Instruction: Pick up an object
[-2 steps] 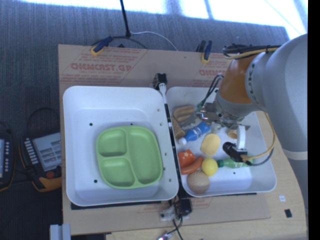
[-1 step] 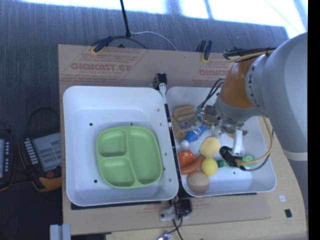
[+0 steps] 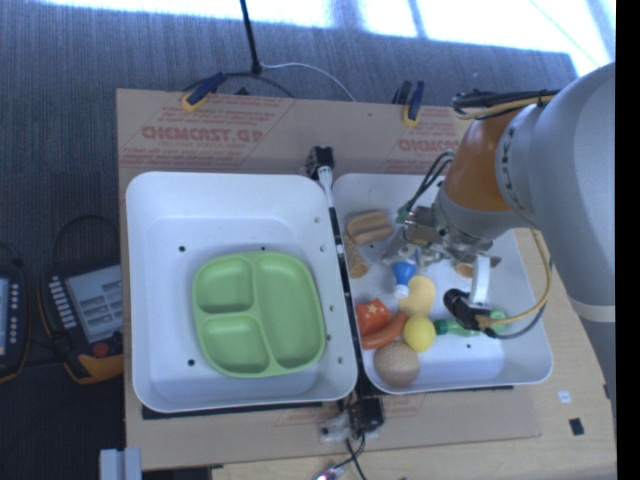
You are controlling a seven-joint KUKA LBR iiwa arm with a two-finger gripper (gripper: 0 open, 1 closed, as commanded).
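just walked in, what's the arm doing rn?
The grey KUKA arm's end effector is down in the right white bin, over a pile of toy food: a tan bread-like block, a pale yellow pear-shaped piece, a yellow lemon and a red-orange piece. Whether it grips anything is unclear. The green divided plate sits in the left white bin.

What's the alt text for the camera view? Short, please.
A grey robot arm with an orange band reaches from the right into the right white bin, over a pile of small toy foods. The left white bin holds a green divided plate.
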